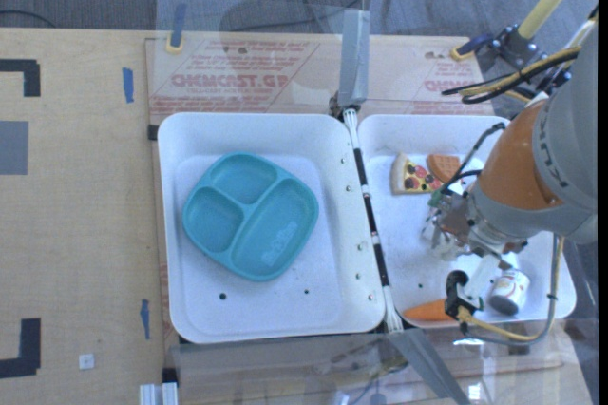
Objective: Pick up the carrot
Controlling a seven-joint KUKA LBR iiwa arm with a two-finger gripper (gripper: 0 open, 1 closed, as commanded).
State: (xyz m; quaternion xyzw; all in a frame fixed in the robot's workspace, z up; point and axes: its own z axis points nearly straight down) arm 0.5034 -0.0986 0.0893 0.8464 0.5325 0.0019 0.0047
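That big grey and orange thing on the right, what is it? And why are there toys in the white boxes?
It is a robot arm, and a computer program tells it how to move. At its end is a gripper, a small hand for picking things up. The picture comes from one camera fixed above the bench, looking down at a slant, so you see everything from on top.

On the bench sit two shallow white bins side by side. The left bin holds a blue plate split into three sections. The right bin has a toy pizza slice near its far edge and an orange carrot lying at its near edge.

The robot's job is to pick up the carrot. The arm reaches over the right bin, but the carrot lies on the bin floor, apart from the gripper.
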